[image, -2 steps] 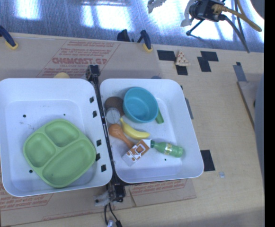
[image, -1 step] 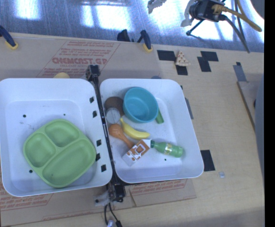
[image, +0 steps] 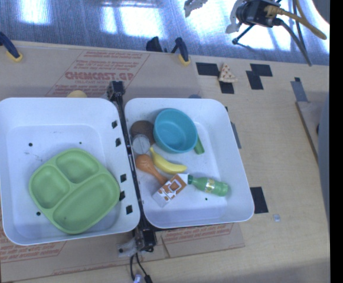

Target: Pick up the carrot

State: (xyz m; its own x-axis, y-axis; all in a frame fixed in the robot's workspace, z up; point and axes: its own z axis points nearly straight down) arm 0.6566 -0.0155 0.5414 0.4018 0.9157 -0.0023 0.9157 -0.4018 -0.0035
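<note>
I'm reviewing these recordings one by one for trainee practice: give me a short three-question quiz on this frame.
1. True or false: the carrot lies in the right bin.
2. What lies in the left bin? A) green divided plate B) blue bowl C) banana
3. Fill in: the green bottle lies right of the small ____.

Key: 1 true; 2 A; 3 carton.
</note>
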